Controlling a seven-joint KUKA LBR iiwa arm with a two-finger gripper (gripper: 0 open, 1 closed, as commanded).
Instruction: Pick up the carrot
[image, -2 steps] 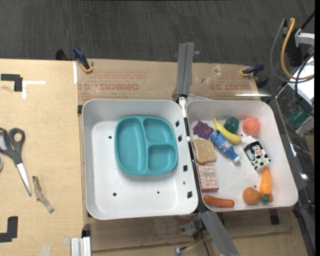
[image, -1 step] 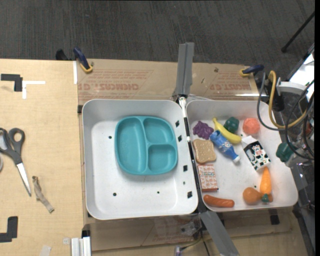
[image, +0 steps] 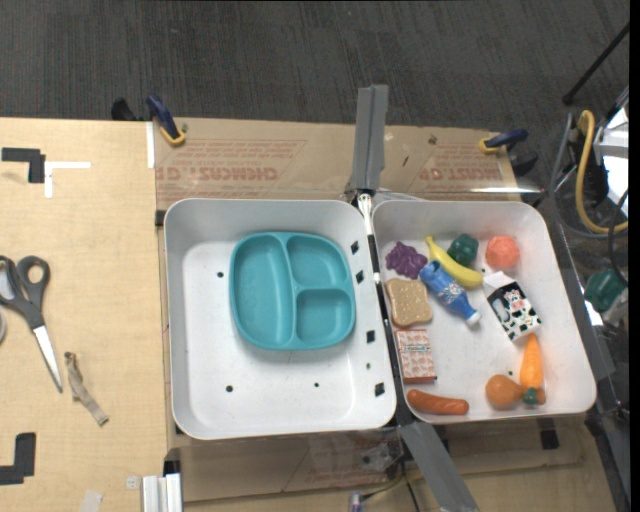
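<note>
The carrot (image: 532, 367), orange with a green top at its near end, lies in the right bin (image: 560, 260) by the near right corner. It rests lengthwise beside an orange (image: 502, 391), touching or almost touching it. A black-and-white milk carton (image: 512, 308) lies just beyond the carrot's tip.
The right bin also holds a sausage (image: 437, 403), a pink box (image: 415, 356), a bread slice (image: 408, 301), a blue bottle (image: 448, 290), a banana (image: 452, 264), grapes (image: 405, 259), a green item (image: 463, 248) and a peach (image: 502, 251). A teal divided plate (image: 292, 290) sits in the left bin (image: 190, 330). Scissors (image: 32, 310) lie on the bench.
</note>
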